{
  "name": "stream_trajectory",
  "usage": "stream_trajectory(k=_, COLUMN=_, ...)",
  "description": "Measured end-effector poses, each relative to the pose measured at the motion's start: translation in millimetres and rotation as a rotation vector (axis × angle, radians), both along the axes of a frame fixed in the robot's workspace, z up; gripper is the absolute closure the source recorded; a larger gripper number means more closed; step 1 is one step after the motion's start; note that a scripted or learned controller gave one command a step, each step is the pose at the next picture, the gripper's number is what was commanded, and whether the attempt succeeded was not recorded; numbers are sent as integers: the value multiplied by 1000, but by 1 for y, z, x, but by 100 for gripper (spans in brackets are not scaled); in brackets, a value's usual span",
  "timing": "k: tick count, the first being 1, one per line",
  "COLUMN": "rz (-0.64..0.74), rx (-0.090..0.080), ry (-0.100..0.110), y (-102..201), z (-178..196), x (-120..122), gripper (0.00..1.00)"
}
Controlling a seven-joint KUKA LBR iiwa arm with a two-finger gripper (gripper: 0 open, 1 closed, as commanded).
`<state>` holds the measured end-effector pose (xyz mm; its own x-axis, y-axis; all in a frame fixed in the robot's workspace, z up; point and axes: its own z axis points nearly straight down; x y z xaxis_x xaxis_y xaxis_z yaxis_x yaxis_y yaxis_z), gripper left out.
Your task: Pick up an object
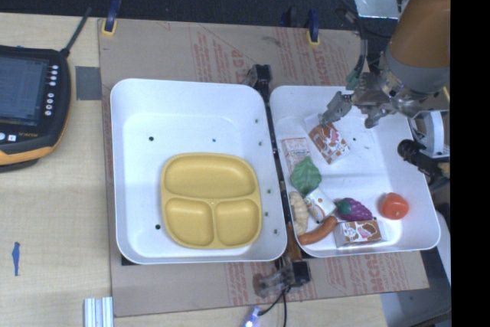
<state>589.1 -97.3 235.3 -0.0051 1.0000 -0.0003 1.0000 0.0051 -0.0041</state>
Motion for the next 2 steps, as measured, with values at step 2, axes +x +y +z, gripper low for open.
stream_trajectory(k=2, rz=2, rx=-2, ry=1, y=-25, z=-139, x=66, gripper=0)
